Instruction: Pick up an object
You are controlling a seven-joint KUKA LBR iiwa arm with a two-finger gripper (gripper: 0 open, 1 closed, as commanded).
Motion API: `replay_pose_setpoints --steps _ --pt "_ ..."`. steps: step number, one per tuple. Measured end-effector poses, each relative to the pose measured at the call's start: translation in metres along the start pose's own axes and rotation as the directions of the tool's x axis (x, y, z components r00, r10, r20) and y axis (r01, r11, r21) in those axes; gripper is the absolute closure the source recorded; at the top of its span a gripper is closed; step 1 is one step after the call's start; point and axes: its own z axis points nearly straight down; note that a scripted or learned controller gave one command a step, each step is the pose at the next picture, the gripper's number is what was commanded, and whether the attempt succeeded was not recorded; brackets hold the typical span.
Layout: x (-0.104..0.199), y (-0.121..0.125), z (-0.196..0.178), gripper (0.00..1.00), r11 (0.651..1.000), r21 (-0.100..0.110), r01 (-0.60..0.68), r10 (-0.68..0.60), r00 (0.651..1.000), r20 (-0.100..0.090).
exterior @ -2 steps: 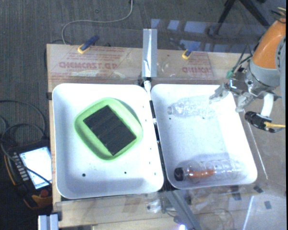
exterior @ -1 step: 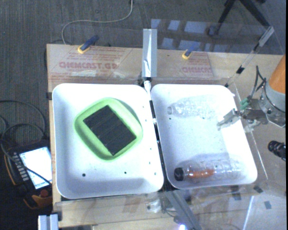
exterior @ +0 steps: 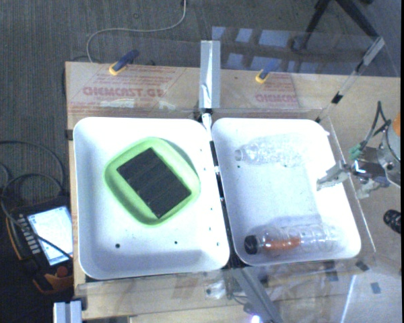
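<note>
In the left bin (exterior: 94, 247) lies a light green dish (exterior: 124, 163) with a dark ribbed pad (exterior: 153, 182) on it. The right bin (exterior: 276, 187) holds a clear crumpled plastic bottle (exterior: 273, 153) near its far side. A second clear bottle (exterior: 293, 239), with a black cap and orange liquid, lies along the near wall. My gripper (exterior: 331, 177) hangs over the right bin's right rim, apart from both bottles, with nothing seen in it.
A metal post (exterior: 209, 79) stands behind the seam between the bins. Two clamps (exterior: 123, 62) (exterior: 264, 75) sit on the cardboard backing. Cables and a tablet (exterior: 50, 231) lie on the floor to the left.
</note>
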Motion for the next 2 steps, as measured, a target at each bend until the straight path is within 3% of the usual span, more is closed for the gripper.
replay_pose_setpoints --steps 1,2 --pt "-0.008 0.001 0.025 0.00 0.912 0.000 0.410 -0.410 0.912 -0.001" --pt "0.032 -0.007 0.145 0.00 0.869 0.000 0.494 -0.494 0.869 -0.003"
